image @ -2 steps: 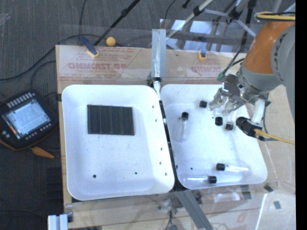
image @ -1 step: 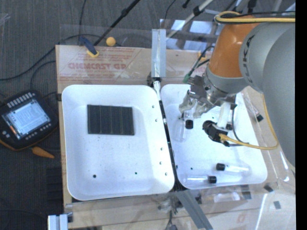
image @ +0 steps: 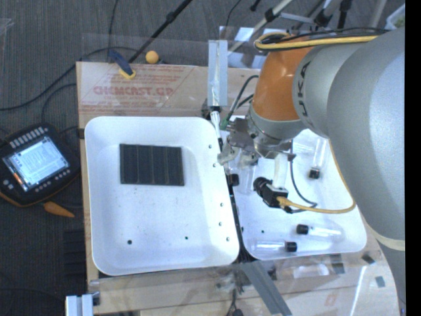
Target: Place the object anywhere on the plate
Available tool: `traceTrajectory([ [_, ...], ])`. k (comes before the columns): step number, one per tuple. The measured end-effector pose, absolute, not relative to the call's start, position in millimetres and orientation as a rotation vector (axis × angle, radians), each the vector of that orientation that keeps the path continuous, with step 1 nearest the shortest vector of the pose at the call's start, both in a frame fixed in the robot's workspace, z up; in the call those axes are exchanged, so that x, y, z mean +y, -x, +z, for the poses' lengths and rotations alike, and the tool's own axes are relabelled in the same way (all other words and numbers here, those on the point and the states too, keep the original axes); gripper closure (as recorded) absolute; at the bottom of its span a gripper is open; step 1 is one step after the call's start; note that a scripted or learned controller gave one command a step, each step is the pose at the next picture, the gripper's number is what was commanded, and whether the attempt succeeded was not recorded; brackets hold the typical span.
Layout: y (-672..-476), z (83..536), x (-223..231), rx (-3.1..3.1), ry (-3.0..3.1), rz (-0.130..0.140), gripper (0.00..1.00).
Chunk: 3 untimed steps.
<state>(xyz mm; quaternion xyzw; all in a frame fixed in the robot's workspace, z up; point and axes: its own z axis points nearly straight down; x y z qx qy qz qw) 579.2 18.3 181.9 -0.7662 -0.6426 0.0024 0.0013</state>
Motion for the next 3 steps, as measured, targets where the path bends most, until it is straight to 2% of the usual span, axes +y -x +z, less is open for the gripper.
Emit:
traceTrajectory([
  [1,-556.4,182.5,86.8,-2.499,1.898,0.003,1.0],
  [2,-489.8,149.6,208.3,-2.823,1.369,0.004,1.0],
  [3,-483.9,247.7,203.0,-3.135,0.21,-0.004,1.0],
])
